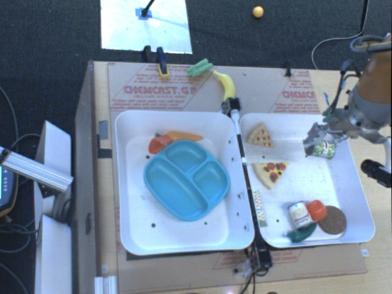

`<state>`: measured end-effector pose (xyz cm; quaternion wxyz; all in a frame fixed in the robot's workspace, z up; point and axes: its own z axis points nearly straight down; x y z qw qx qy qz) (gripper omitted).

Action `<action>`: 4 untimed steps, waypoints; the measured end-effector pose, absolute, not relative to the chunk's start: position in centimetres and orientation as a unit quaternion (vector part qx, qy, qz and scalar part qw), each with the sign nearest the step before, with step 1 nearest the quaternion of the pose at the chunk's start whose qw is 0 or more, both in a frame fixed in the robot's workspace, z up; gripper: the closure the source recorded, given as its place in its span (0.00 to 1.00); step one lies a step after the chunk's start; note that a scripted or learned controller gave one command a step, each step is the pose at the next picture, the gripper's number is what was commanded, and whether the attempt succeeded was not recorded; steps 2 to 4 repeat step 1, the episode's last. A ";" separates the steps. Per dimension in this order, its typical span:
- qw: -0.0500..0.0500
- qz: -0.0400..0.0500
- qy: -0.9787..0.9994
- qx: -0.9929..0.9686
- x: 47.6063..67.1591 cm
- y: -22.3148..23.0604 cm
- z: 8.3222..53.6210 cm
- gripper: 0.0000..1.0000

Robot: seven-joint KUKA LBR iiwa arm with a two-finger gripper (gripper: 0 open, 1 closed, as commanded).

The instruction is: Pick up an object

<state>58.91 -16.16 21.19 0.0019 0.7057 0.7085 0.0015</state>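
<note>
Two white bins sit side by side on the table, and my jaws [320,141] hang over the upper right part of the right bin [361,216], right at a small green-and-white can [324,149]; I cannot tell how wide they stand or whether the can is between them. To the left of it in that bin lie two toy pizza slices, one [260,135] near the top left corner and the other [270,172] just below it. Toward the bin's near right corner a small white jar [298,212], an orange piece [316,210], a brown disc [332,220] and a dark green piece [301,233] cluster close together. In the left bin [138,225] a blue divided plate [185,179] takes the middle, with a toy carrot [179,136] and a red piece [158,144] just beyond its far edge. A toy banana [226,86] and a green item [199,68] lie on the cardboard behind the bins.
</note>
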 end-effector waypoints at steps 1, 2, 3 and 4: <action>0.000 0.001 0.709 0.706 60.6 -9.0 20.3 1.00; 0.000 0.001 0.709 0.706 60.6 -9.0 20.3 1.00; 0.000 0.001 0.709 0.706 60.6 -9.0 20.3 1.00; 0.000 0.001 0.709 0.706 60.6 -9.0 20.3 1.00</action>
